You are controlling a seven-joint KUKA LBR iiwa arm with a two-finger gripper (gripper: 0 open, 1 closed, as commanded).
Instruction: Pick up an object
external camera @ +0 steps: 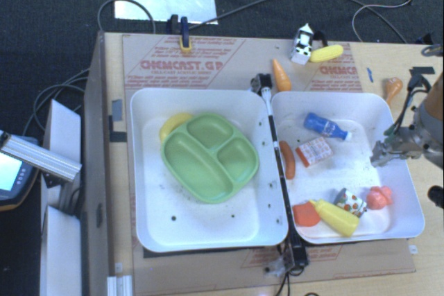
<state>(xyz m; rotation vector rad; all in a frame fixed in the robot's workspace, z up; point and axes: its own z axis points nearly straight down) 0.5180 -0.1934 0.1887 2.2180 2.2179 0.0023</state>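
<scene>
The grey metal pincer (380, 153) hangs over the right white bin's (401, 123) far edge; whether it is wide or narrow cannot be told. Nearby lie a pink toy (378, 197) and a blue bottle (326, 126). Red "CHEMCAST GP" lettering (182, 66) marks the desk (229, 59).

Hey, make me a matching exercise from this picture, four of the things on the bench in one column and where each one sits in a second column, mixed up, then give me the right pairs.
Things:
1. green divided plate
2. blue bottle
3. cow figure
4. yellow bottle

Places:
A. on the cardboard behind the bins
B. near front edge of the right bin
C. in the left bin
D. toward the back of the right bin

Pairs: 1-C, 2-D, 3-A, 4-B
</scene>
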